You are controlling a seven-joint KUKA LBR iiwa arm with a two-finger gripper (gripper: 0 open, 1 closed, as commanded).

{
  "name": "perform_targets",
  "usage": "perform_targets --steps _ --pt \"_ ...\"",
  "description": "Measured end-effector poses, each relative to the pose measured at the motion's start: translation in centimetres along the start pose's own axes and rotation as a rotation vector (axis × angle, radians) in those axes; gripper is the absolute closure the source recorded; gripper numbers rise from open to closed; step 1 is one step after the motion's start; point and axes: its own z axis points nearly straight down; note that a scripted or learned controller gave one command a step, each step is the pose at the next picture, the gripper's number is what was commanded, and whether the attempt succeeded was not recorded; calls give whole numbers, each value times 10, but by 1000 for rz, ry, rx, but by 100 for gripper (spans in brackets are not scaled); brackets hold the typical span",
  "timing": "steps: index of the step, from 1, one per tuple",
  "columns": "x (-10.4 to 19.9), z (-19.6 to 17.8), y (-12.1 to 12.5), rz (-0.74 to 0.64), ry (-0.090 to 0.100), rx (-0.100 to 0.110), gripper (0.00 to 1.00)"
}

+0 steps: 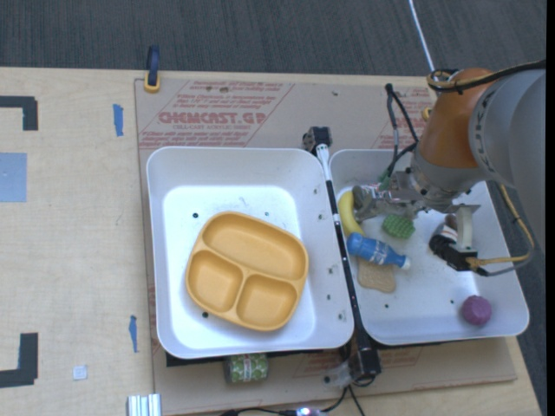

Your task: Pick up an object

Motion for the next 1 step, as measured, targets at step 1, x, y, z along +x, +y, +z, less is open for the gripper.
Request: perform_targets --steps 1 --pt "6 -1 -40 4 -5 -6 0"
